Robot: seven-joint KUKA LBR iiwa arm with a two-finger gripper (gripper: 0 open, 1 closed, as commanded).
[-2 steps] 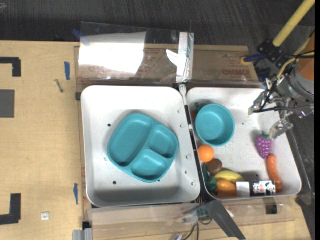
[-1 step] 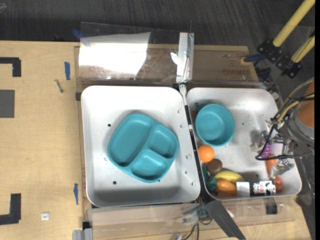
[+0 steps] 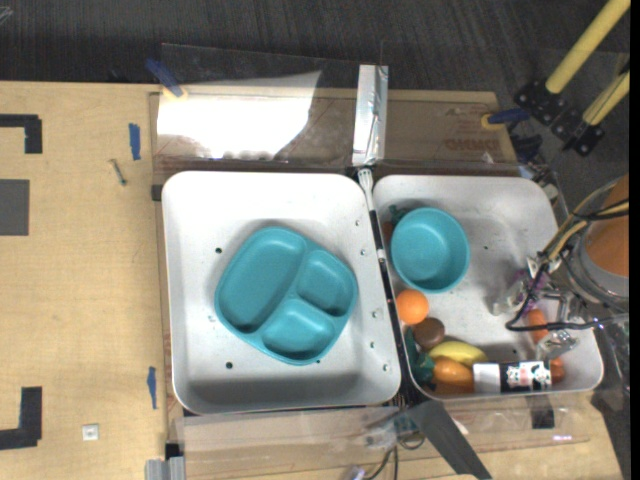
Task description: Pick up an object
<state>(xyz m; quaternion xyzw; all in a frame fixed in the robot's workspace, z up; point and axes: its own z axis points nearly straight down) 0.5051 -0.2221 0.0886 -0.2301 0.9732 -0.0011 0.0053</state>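
The right bin (image 3: 500, 203) holds a teal bowl (image 3: 430, 249) at its far left. In front of the bowl sit an orange ball (image 3: 411, 306) and a dark brown round piece (image 3: 430, 332). A yellow banana (image 3: 456, 351), an orange fruit (image 3: 452, 373) and a green piece (image 3: 424, 370) crowd the near left corner. Along the near wall lies a white and black tube (image 3: 512, 375). My gripper (image 3: 535, 296) hangs low at the bin's right side, wrapped in cables, with a small orange piece (image 3: 537, 319) just below it.
A teal divided plate (image 3: 288, 291) lies in the middle of the left bin (image 3: 190, 218). The arm's orange band (image 3: 612, 251) stands over the right bin's right wall. Yellow poles (image 3: 595, 28) cross the far right corner. A foil strip (image 3: 370, 113) stands behind the bins.
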